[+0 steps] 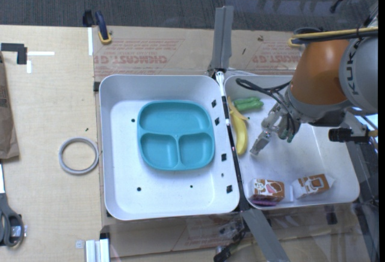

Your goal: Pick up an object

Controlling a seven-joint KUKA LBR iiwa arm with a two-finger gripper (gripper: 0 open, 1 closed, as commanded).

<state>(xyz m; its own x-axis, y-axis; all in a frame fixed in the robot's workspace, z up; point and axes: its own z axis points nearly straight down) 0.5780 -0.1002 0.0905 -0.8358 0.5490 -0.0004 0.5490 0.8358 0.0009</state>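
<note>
Hovering jaws — slightly parted, empty — beside the banana.

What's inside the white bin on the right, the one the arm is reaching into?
The right bin holds a banana and a green item near its left wall, plus two small snack packets along the front. The arm covers the bin's far right corner, so anything there is hidden.
</note>
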